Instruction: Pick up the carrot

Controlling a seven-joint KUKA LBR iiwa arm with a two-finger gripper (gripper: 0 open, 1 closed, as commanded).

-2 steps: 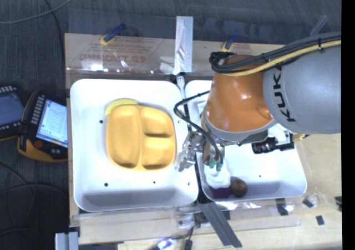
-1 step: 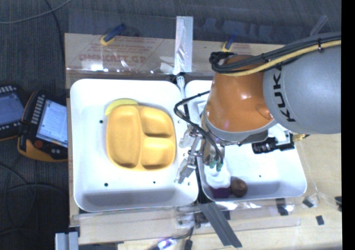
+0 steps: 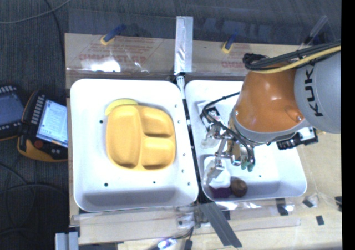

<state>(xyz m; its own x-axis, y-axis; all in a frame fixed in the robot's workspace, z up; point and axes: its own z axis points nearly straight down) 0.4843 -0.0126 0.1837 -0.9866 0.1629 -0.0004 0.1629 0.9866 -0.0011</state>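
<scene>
The left bin [image 3: 83, 149] holds a yellow tray [image 3: 140, 135]. In the right bin [image 3: 288, 182], the gripper [image 3: 217, 167] hangs at 6 o'clock from the wrist; its opening I cannot tell. No carrot is identifiable. The purple [image 3: 222, 192] and brown [image 3: 239, 187] items nearby risk a wrong grab.

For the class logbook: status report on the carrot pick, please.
Gripper low in the right bin, finger state unclear. Carrot not identifiable. Purple item and brown item lie just below.
</scene>
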